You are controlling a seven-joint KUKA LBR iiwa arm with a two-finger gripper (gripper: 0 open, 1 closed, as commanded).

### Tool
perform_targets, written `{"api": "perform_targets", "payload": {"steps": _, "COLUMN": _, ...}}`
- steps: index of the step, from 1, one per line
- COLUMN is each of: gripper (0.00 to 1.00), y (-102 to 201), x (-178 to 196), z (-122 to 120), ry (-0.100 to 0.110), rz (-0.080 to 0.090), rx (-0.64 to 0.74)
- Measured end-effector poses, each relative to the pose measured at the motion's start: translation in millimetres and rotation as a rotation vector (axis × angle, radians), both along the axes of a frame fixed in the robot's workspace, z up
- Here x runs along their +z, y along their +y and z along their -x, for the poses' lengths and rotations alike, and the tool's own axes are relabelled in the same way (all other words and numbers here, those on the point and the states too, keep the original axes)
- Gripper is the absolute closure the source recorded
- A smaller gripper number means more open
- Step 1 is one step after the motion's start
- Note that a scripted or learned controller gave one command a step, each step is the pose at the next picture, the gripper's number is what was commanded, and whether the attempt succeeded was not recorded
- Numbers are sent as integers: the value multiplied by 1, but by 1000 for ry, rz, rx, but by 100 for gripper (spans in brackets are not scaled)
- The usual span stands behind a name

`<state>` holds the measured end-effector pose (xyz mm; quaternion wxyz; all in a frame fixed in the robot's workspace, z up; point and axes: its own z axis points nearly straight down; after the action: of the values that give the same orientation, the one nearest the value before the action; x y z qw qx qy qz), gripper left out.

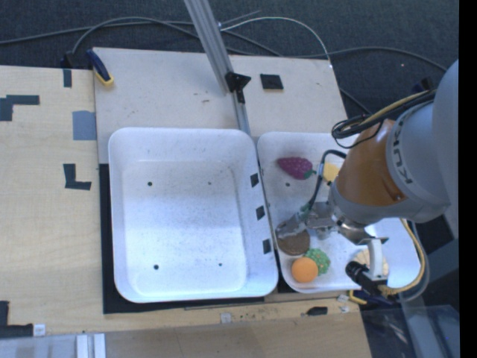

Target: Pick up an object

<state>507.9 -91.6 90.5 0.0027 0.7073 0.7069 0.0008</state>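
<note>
On the bench, the right bin holds the gripper low over a brown lump at the bin's seven o'clock, likely to grab it, though its grip cannot be told.

The arm is bulky and rounded — a pale grey shell with a broad orange band above the wrist. Black and yellow cables loop along it — the gripper is dull metal.
</note>
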Motion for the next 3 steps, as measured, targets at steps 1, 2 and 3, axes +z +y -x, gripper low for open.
{"api": "perform_targets", "payload": {"steps": 1, "gripper": 100, "y": -3, "x": 10, "z": -1, "ry": 0, "rz": 4, "rx": -2}}
{"api": "perform_targets", "payload": {"steps": 2, "gripper": 100, "y": -29, "x": 12, "z": -40, "ry": 7, "rz": -2, "rx": 69}}
{"api": "perform_targets", "payload": {"steps": 3, "gripper": 100, "y": 44, "x": 99, "z": -52, "ry": 2, "rz": -4, "rx": 8}}
